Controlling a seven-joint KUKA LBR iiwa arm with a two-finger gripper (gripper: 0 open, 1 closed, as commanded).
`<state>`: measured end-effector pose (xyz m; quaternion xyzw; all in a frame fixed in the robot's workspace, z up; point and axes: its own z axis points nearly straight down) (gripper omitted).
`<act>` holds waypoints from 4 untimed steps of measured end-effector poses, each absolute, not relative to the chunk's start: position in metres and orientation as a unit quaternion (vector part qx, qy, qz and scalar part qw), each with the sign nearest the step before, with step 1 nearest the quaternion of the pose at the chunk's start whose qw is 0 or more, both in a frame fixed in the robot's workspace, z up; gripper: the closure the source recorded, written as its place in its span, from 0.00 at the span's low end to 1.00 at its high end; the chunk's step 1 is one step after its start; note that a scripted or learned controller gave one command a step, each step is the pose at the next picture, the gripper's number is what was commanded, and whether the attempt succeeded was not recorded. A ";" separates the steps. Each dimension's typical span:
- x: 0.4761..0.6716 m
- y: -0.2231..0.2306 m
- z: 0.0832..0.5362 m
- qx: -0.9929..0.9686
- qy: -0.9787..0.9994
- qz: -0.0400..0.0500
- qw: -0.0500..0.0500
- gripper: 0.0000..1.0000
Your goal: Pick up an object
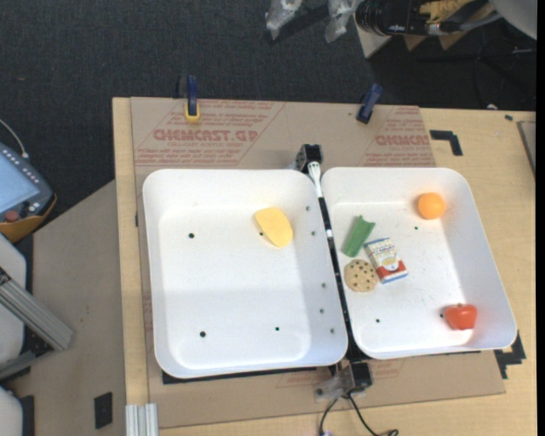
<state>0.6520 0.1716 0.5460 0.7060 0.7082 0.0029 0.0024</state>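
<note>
Overhead, the gripper hangs blurred at the top edge of the camera view, well beyond the bench and both bins, so whether it is spread or pressed together cannot be told; nothing shows in it. Every candidate lies below and toward the viewer: the green piece, long axis slanted, sits nearest in the right bin, beside the carton and cookie.

yellow wedge, orange ball, green strip, speckled cookie
</note>
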 end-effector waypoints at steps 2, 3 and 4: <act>0.666 0.226 0.546 0.706 0.708 0.004 0.002 1.00; 0.666 0.226 0.546 0.706 0.708 0.003 0.002 0.00; 0.666 0.227 0.557 0.705 0.709 0.005 0.004 1.00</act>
